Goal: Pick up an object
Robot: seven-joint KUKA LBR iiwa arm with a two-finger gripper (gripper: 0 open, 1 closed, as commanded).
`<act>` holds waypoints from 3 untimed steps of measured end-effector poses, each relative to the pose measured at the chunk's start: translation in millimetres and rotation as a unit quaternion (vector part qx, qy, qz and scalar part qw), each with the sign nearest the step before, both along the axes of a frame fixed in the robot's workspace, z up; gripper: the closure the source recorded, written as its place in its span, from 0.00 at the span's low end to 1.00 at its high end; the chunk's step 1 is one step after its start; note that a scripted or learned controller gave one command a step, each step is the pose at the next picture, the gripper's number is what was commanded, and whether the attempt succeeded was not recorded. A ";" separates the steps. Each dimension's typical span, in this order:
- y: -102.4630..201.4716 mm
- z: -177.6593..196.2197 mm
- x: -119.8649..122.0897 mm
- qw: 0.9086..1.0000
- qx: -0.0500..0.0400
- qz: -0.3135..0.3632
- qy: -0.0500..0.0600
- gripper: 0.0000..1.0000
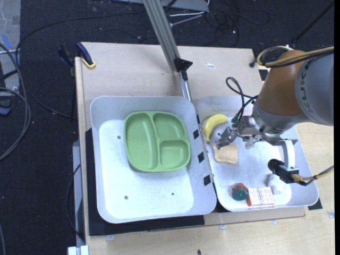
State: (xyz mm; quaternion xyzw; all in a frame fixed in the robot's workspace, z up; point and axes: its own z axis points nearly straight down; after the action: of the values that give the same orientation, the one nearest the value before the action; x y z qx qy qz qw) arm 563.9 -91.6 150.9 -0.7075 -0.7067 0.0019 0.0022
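Dark floor with loose cables all round, tan worktop [138, 62] carrying two white bins side by side. Left bin [111, 142] has a green tray [158, 141] with three compartments. Right bin [303, 158] has the pickable stuff: banana [213, 123] near the back-left corner, bread slice [226, 154] just in front of it, a small red-green piece [239, 191] and a red-white box [261, 196] near the front edge, those two just beside each other

End effector [227, 137] sits low over the gap between banana and bread, close to both. We can't tell how it's set, the wrist body blocks it, and we see nothing held in it

Our read on the nearest target, the bread: looks like toy food, so light and probably soft foam or plastic. It lies flat, so a top-down pinch needs to catch opposite edges across the narrow side, else it just slides on the smooth bin floor. Banana is the easier grab in our view: curved, rigid-looking, thicker, take it across the middle. Risk there is rolling out sideways if the pinch lands off-centre. Neither looks fragile
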 end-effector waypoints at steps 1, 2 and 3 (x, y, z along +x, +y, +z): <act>0.6 -54.0 -1.3 1.000 0.000 0.000 0.000 0.00; 0.4 -40.0 0.6 1.000 0.000 0.000 -0.003 1.00; -2.5 10.3 -7.9 1.000 -0.001 0.000 -0.005 1.00</act>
State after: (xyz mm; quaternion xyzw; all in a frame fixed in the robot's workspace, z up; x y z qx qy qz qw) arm 556.0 -94.1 161.1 -0.7076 -0.7066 -0.0011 -0.0016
